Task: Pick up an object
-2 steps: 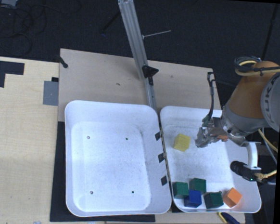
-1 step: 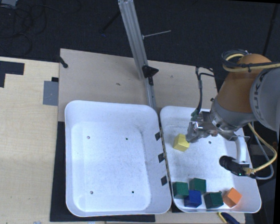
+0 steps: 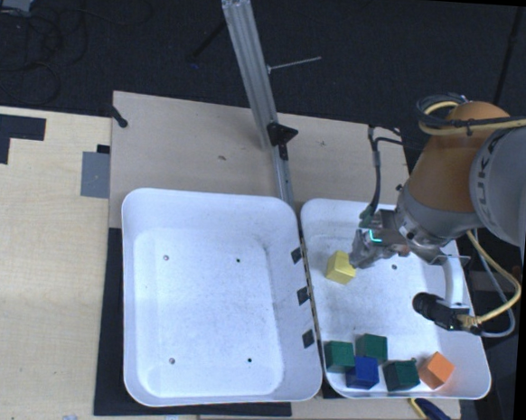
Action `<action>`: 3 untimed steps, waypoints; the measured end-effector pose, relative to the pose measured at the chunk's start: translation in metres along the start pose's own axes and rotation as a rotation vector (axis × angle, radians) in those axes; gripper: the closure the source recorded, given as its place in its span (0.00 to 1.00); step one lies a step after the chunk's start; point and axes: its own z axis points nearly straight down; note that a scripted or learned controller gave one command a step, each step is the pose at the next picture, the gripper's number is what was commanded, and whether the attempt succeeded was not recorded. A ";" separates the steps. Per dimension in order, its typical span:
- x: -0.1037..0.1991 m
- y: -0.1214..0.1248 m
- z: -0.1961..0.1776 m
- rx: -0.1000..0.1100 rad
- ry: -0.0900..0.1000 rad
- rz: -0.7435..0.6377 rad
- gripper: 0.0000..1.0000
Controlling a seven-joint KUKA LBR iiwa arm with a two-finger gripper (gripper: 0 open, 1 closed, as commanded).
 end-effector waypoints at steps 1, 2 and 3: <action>-0.019 -0.002 0.100 -0.003 0.001 0.005 0.00; -0.025 0.027 0.099 -0.003 0.000 0.000 0.00; -0.021 0.080 0.099 -0.004 0.000 0.002 0.00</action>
